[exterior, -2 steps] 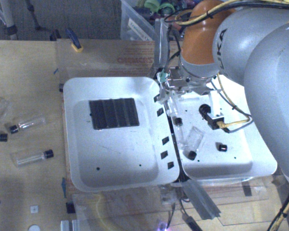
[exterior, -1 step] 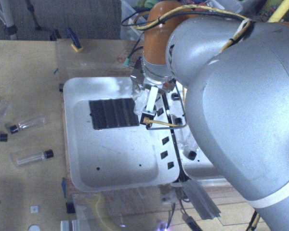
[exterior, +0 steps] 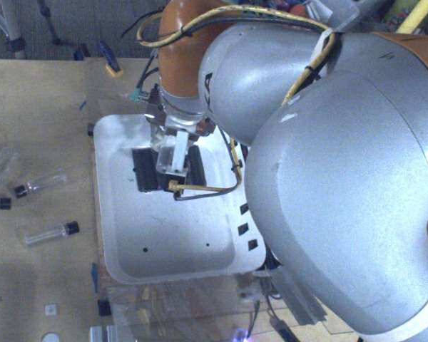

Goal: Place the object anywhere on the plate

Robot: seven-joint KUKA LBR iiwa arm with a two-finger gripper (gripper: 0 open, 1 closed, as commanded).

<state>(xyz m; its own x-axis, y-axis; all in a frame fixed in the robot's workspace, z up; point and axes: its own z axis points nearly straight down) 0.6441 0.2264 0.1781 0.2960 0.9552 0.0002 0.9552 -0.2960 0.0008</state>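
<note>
The arm's big grey shell (exterior: 342, 184) loomed closest, blotting out the whole three o'clock side of the scene. Beyond it, the orange band (exterior: 182, 45) led down to the tool (exterior: 170, 164), which hung low over the far part of a white bin (exterior: 128, 262), toward eleven o'clock from the bin's middle. Two dark slabs flanked the tool's pale centre block, and they looked spread, though I saw nothing between them. The object to be placed and the plate could not be made out; the tool hid whatever lay beneath it. On the desk (exterior: 36, 105) at nine o'clock lay a few clear vials with dark caps (exterior: 51, 233), well apart from the bin. I judged this to be the reach or the grasp, not the placing. Next would call for a secure pinch, then a lift clear of the bin wall.
</note>
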